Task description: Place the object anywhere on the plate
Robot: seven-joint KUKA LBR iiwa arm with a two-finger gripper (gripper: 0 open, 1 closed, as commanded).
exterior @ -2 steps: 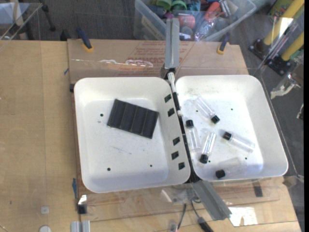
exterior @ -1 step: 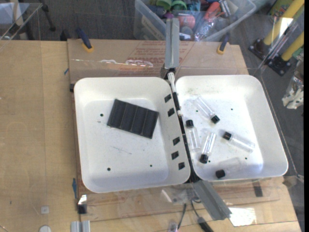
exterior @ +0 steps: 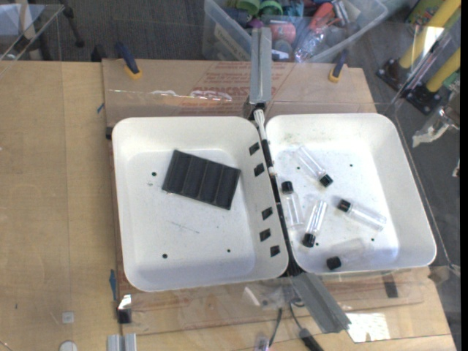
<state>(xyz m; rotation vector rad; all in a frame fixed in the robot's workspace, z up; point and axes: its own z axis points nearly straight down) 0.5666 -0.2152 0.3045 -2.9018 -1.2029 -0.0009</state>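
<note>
Vials waiting, plate clear

Clear black-capped vials [exterior: 314,221] lie scattered in the right bin [exterior: 387,134], well apart from the dark ribbed plate [exterior: 201,179] flat in the left bin [exterior: 131,134]; my jaws' state I cannot tell.

You are looking down on a robotics lab or test workshop. The two white bins [exterior: 191,273] sit side by side on a plywood bench [exterior: 51,196], with a sheet of cardboard [exterior: 183,86] taped and clamped behind them. Behind the bins stands a clear plastic tub [exterior: 292,13] heaped with mixed coloured items. A metal divider rail [exterior: 260,72] runs back from the seam between the bins, and rig hardware and cables [exterior: 428,79] stand to the right of them.
</note>
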